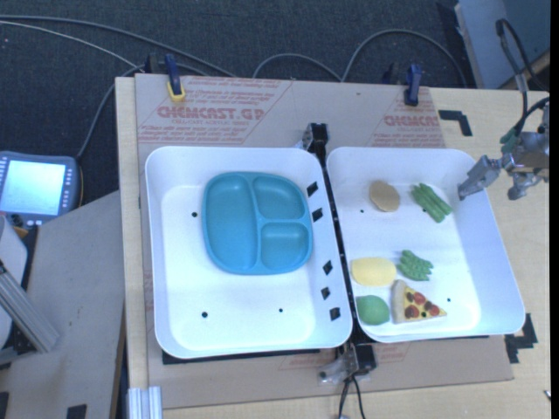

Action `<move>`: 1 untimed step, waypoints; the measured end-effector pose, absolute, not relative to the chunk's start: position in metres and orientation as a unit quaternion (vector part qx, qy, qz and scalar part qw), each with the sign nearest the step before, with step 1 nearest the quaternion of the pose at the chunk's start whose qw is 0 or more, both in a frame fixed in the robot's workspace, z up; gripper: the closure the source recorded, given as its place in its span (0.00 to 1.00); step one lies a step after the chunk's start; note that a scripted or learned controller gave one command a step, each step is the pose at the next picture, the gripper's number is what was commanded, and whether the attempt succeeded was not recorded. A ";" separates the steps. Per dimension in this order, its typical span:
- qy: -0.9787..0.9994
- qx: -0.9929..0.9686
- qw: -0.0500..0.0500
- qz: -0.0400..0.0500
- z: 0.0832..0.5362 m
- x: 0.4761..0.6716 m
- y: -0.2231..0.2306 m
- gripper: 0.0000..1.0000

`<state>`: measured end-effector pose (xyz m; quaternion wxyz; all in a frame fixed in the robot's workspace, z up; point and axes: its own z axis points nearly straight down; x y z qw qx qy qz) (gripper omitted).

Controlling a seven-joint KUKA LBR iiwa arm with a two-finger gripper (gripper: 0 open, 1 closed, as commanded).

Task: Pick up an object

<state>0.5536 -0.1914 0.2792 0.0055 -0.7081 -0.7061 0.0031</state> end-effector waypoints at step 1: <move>-0.707 -0.707 0.000 0.000 0.285 0.556 -0.191 0.00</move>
